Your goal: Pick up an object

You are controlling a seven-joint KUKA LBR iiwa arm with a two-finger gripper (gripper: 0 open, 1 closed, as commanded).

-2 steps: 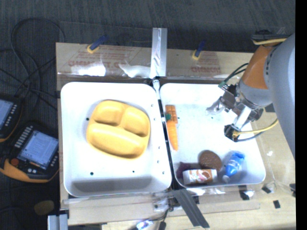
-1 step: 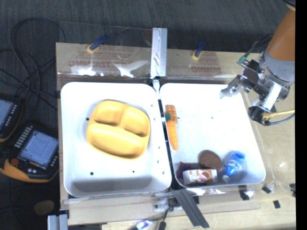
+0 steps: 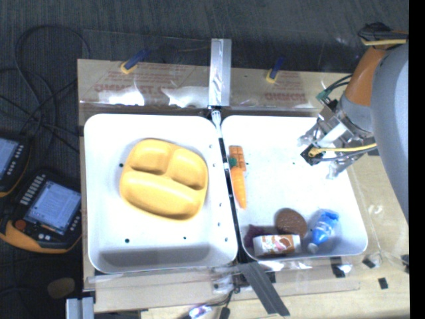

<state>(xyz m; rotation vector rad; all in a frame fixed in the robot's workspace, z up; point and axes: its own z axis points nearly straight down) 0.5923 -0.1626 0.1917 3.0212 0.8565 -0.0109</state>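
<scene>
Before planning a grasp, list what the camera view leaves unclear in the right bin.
- Small red-labelled bottle: label print too small to read.
- Dark item beside it: shape hidden by bottle and shadow.
- Brown round disc: lower edge covered by the bottle.
- Blue crumpled plastic piece: blurred, identity unclear.

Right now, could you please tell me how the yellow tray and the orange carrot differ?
The yellow tray is broad, the orange carrot slim. The tray sits in the middle of the left bin; the carrot lies along the inner wall of the right bin. Both lie flat.
</scene>
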